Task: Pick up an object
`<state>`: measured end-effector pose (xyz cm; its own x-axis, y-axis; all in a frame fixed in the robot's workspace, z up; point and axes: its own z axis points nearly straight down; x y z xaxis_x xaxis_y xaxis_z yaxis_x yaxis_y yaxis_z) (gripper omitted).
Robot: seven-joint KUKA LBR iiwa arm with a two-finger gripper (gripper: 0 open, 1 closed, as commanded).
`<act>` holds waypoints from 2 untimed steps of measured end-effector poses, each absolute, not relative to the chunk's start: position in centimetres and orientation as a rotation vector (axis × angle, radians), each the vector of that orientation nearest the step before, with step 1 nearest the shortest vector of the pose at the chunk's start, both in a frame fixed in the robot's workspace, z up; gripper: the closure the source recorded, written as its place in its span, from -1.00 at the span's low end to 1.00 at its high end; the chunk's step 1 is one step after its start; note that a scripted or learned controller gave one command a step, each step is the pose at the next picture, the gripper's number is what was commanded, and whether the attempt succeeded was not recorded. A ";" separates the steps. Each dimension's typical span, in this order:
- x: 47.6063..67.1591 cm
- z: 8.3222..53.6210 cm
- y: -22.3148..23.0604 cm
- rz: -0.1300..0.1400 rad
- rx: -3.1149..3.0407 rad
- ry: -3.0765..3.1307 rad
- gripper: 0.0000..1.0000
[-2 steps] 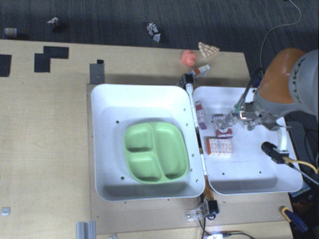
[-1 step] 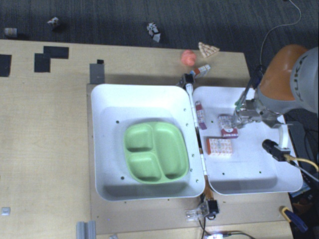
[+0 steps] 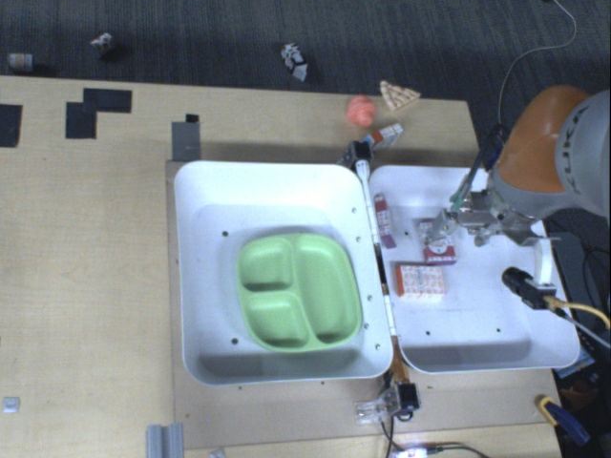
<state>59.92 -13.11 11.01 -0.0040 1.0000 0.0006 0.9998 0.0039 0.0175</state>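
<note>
The right white bin (image 3: 496,337) holds a few small things. A flat red-and-white packet (image 3: 423,281) lies near its middle. Just above that lies a small red item (image 3: 439,252), and a slim red-and-white piece (image 3: 382,214) rests along the left wall. My gripper (image 3: 437,232) hangs low over the bin, directly above the small red item and partly covering it. The grey arm with its orange band (image 3: 535,151) comes in from the right. I see nothing lifted clear of the bin floor.
The left white bin (image 3: 205,256) holds a green divided plate (image 3: 298,290). Behind the bins on the bench lie a pink ball (image 3: 360,111), a triangular toy (image 3: 399,94) and a small tube (image 3: 382,137). A black fitting with cables (image 3: 525,286) sits at the right bin's right rim.
</note>
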 end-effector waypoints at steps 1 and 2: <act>53.3 8.7 -9.0 0.008 2.216 2.218 -1.00; 53.5 9.9 -9.0 0.015 2.210 2.216 1.00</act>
<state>53.50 -8.99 9.87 -0.0026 1.0000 -0.0018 0.9999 0.0027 0.0152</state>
